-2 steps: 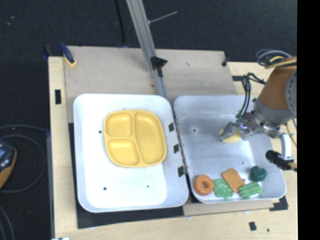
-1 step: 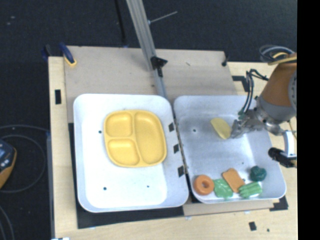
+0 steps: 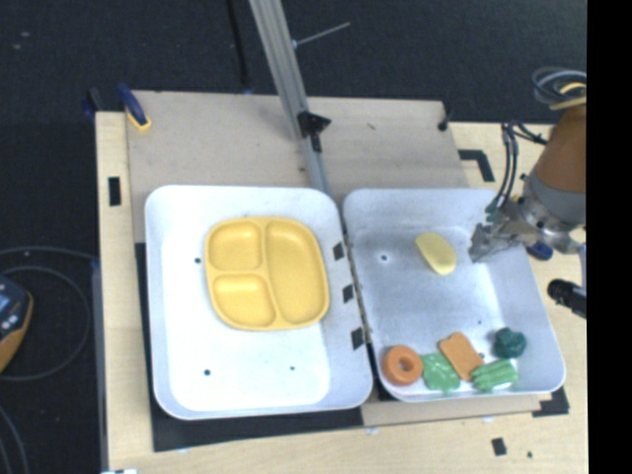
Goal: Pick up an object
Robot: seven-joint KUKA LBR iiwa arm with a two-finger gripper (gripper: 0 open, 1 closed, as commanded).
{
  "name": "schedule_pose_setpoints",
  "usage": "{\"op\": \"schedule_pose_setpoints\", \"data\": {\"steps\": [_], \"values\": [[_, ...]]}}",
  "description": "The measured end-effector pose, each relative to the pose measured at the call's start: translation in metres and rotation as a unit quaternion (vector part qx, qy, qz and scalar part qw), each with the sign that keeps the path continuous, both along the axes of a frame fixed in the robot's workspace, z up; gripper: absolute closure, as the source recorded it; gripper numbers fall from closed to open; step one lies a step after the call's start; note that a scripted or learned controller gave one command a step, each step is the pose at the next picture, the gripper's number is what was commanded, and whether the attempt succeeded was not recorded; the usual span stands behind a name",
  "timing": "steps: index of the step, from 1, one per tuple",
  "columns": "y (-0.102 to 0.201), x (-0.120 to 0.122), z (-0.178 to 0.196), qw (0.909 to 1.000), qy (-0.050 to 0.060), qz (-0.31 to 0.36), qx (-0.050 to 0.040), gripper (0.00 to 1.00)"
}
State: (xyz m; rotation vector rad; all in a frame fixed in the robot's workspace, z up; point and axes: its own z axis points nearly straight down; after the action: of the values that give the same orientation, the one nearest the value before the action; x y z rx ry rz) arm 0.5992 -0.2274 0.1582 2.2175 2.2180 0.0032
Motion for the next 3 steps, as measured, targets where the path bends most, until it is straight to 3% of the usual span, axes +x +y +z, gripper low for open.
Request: {"op": "schedule_pose_setpoints", "data": {"steps": [1,2,3], "values": [[0.004,0.003,0.046,1.0,-0.001,0.002,-0.0003,1.0],[0.003,0.004,0.046,1.0,0.001,0.002,0.0,1.0],[0.057,0.001,0.062,1.0,0.002,0.003,0.0014,1.0]]}}
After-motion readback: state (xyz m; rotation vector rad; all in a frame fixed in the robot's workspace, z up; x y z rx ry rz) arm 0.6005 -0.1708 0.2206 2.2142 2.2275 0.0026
